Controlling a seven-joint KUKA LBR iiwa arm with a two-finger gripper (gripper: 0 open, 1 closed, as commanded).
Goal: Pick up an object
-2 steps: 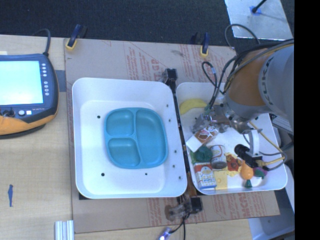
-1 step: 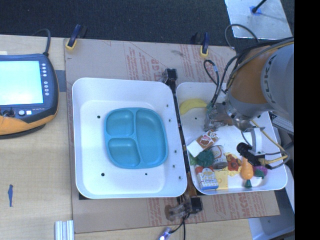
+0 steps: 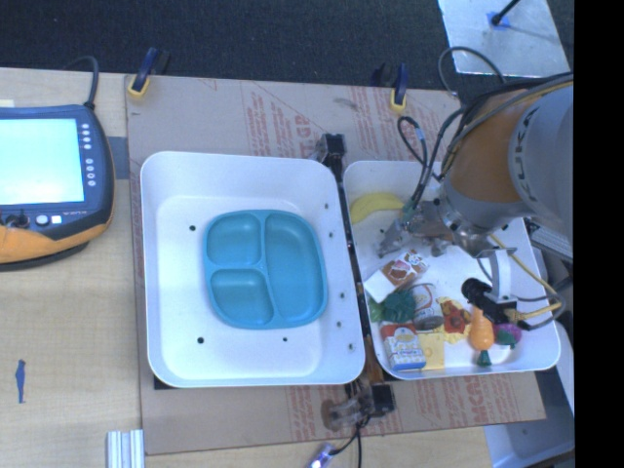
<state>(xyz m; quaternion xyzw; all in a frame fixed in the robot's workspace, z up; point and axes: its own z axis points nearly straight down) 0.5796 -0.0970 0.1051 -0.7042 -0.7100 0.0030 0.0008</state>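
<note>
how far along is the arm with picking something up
Nothing looks picked up yet. The arm hangs over the right bin, its claw low near the banana, with nothing visibly in it. The toys lie in the bin. Left: close on one and lift it.

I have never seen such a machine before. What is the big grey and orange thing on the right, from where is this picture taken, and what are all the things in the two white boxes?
The grey and orange thing is a robot arm. The one camera sits above the bench and looks down at a slant. The arm reaches over the right white bin, and its two-finger gripper hangs low near a yellow banana-shaped toy. I cannot tell whether it holds anything. That bin holds a pile of small toys, among them an orange carrot-shaped one and a green leafy one. The left white bin holds a blue plastic plate with three compartments. Left of the bins lies a grey control pad with a screen.
</note>
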